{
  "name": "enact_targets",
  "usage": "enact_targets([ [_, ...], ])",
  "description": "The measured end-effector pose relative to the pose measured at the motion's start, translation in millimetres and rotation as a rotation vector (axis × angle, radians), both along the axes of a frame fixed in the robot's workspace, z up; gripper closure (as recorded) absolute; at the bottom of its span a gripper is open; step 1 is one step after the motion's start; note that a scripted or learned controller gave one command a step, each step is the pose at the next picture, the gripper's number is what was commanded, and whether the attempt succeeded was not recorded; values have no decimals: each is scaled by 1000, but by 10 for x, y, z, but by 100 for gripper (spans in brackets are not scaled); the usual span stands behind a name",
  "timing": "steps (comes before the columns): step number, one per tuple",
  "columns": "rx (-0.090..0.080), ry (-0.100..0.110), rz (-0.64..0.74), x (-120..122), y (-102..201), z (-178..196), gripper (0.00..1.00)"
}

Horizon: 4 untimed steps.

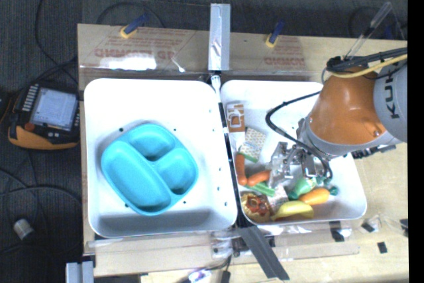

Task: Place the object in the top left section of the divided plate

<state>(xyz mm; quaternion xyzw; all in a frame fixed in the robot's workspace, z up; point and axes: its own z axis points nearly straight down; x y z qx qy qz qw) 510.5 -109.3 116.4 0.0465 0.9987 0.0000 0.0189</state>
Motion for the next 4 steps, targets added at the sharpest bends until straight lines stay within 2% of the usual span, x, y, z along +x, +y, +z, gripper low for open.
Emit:
enact_targets([
  [1, 2, -18, -139, -82, -20, -51, 100],
  [2, 5, 35, -97, 537, -258, 249, 100],
  [3, 3, 46, -281, 1274, 130, -85, 100],
  [4, -1, 70, -370, 1389, 51, -166, 100],
])
